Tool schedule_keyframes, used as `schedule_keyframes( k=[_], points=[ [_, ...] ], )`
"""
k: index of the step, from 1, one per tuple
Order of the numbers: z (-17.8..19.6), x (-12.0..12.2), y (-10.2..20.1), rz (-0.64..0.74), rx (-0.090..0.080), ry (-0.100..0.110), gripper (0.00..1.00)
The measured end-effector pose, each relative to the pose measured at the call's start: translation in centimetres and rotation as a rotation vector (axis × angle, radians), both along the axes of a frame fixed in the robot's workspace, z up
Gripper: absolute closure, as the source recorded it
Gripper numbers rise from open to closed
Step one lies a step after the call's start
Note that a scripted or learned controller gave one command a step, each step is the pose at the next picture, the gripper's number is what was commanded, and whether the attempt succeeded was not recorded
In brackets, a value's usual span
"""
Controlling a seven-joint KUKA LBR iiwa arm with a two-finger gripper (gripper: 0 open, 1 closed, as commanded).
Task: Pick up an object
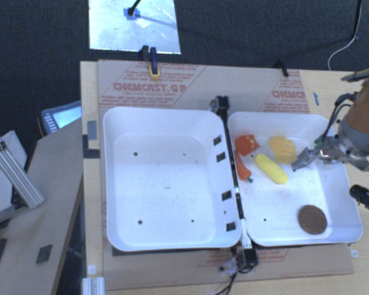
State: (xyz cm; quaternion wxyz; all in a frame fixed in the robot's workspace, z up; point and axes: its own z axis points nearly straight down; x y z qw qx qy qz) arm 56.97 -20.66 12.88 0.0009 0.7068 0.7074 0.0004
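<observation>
The right bin (pixel 332 226) holds several toy foods. A yellow corn cob (pixel 271 168) lies near its middle, with a yellow lumpy piece (pixel 282 147) just behind it. An orange-red piece (pixel 246 144) and a red-orange carrot-like stick (pixel 242 168) sit by the bin's left wall. A brown round cookie (pixel 312 219) rests at the front right. My gripper (pixel 304 159) hangs over the right bin, right of the corn and the yellow piece, its grey fingers pointing left. Nothing shows between the fingers.
The left bin (pixel 120 125) stands beside the right one, parted by a black clipped divider (pixel 230 177). The arm's grey wrist (pixel 357 143) enters from the right edge. A shiny plate (pixel 134 16) lies beyond the bench.
</observation>
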Motion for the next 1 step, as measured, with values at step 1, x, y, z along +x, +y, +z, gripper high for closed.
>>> schedule_keyframes(
  k=[1],
  points=[
    [0.0,0.0,0.0,0.0,0.0,0.0,0.0]
  ],
)
